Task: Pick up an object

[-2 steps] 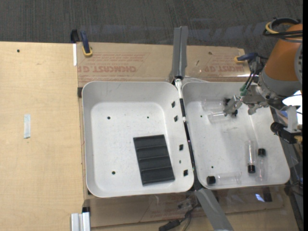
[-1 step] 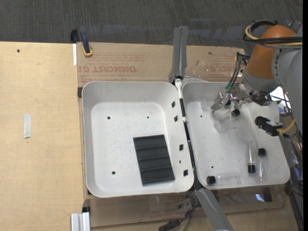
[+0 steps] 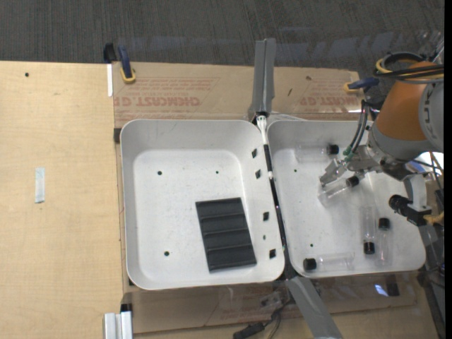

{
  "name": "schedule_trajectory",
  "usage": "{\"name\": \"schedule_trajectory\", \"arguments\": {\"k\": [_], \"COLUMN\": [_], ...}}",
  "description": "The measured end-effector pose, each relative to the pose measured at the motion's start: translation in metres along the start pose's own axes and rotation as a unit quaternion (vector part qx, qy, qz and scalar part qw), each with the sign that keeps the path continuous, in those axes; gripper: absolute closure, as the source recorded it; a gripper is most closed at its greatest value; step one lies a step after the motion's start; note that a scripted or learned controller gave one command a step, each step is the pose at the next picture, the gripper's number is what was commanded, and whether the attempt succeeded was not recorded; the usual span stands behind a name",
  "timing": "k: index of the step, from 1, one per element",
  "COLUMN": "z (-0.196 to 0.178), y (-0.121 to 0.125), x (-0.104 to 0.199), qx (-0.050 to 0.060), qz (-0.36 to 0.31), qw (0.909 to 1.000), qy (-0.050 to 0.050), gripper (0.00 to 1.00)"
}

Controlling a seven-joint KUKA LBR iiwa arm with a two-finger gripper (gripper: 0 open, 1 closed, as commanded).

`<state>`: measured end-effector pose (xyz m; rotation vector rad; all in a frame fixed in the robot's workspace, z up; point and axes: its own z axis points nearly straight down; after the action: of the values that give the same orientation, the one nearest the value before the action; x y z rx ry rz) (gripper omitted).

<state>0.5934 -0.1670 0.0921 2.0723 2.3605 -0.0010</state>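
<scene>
A black ribbed rectangular block (image 3: 225,234) lies near in the left white bin (image 3: 141,143); the hand (image 3: 337,177), narrowly parted, holds nothing over the right white bin (image 3: 296,129).

Ridged block (image 3: 225,234) in left bin (image 3: 141,140); claw (image 3: 337,177) over right bin (image 3: 296,141).

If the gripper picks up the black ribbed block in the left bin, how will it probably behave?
The black ribbed block looks like a stiff slab, so it probably keeps its shape when lifted. It lies flat on the left bin floor and should slide rather than roll if pushed. Its grooved top may give some grip, but its width could be hard for the jaws to span.
</scene>
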Motion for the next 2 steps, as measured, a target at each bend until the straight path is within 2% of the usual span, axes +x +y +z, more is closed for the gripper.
{"name": "schedule_trajectory", "arguments": {"k": [1,2], "z": [-0.009,-0.099], "y": [0.0,0.031], "x": [-0.001,0.051], "qx": [0.0,0.0], "qz": [0.001,-0.009], "qw": [1.0,1.0], "qy": [0.0,0.0], "gripper": [1.0,1.0]}}
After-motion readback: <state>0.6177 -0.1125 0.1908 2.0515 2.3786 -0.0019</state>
